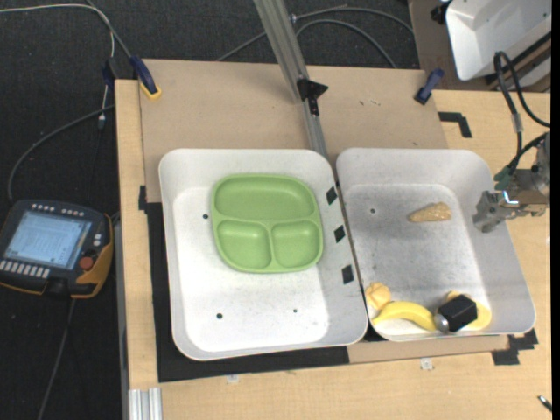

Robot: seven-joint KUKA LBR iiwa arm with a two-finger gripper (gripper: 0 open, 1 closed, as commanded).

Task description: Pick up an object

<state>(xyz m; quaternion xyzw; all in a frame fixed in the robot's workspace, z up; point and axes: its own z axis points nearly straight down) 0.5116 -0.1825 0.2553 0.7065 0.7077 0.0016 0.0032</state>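
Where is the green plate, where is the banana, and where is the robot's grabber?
green plate (267, 223): camera view, on its big top section.
banana (404, 311): camera view, middle of its yellow curve.
gripper (490, 213): camera view, at its tip over the right bin's edge.

Legible text, labels, brands, numbers, signs: none. The handheld control pendant (54, 248), at 9 o'clock off the bench, has a lit screen (41, 240) whose contents are too small and blurred to read. The black tape marks along the bin edges carry no lettering that can be made out.
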